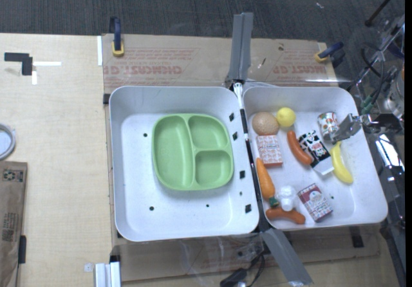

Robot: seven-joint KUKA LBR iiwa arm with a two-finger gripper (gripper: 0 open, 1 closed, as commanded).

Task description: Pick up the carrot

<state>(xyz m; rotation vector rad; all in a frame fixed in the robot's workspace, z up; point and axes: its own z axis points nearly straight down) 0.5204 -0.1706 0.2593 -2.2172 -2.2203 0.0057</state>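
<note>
Two shallow white bins sit side by side on the bench, seen from above at a slant. The left bin bears a green divided plate. The right bin bears a scatter of toy food, and my work is all here.

My gripper shows at the right bin's upper right, low over the clutter, its metal tip just beside a small can and a black-and-white carton. From this slant I cannot tell its state, and I see nothing carried in it.

The carrot lies against the right bin's left wall, close to the divider between the bins. It is orange and slender, and its long axis runs up and down the view, leaning slightly, with the top end just beside a pink-and-white box.

A second orange piece with a green tip lies crosswise near the front wall. I judge it may be another carrot. A white lump sits between the two.

The relation that matters: the carrot lies well apart from my gripper, across the bin, to the left in the view and nearer the front. A sausage and a banana lie between us, so I judge I should travel above them and close across the carrot's narrow width.
</note>
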